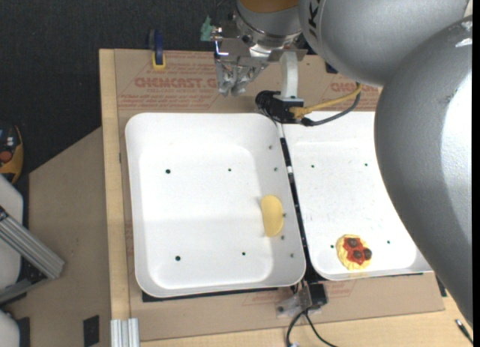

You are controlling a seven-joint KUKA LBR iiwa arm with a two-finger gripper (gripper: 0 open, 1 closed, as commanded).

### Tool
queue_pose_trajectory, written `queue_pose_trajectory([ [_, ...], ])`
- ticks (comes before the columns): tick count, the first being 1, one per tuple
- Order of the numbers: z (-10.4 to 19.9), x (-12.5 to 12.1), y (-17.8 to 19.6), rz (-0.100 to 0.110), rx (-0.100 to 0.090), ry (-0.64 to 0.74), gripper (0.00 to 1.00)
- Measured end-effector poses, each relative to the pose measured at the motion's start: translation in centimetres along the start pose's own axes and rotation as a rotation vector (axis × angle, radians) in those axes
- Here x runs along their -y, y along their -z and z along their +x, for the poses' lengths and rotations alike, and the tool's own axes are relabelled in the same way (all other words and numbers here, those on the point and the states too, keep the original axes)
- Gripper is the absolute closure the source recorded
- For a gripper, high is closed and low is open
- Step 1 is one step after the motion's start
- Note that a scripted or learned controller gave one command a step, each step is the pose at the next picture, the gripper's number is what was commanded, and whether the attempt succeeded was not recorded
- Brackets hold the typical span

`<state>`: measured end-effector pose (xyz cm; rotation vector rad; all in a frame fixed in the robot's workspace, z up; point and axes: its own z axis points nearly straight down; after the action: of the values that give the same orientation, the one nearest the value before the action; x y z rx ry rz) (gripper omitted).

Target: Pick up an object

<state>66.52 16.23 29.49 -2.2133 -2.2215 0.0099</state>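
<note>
Tool (234, 83) hovers beyond the left bin (150, 188), well apart from the yellow object (272, 215).

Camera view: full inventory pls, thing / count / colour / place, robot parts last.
bins: 2, white, side by side on the bench
oval object: 1, yellow, left bin by its right wall
round object: 1, yellow with red and dark spots, right bin near its front edge
clamp: 1, blue and yellow, board's top left
board: 1, brown with red print, under the bins
arm: 1, grey with an orange band, upper right
gripper: 1, metal, over the board above the left bin
</note>
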Motion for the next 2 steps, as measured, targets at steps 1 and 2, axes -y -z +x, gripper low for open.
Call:
queue_pose_trajectory([
  [1,4.8,-0.1,-5.5,-0.004,0.000,0.000,1.00],
  [2,6.3,-0.2,0.2,-0.014,-0.003,-0.002,1.00],
])
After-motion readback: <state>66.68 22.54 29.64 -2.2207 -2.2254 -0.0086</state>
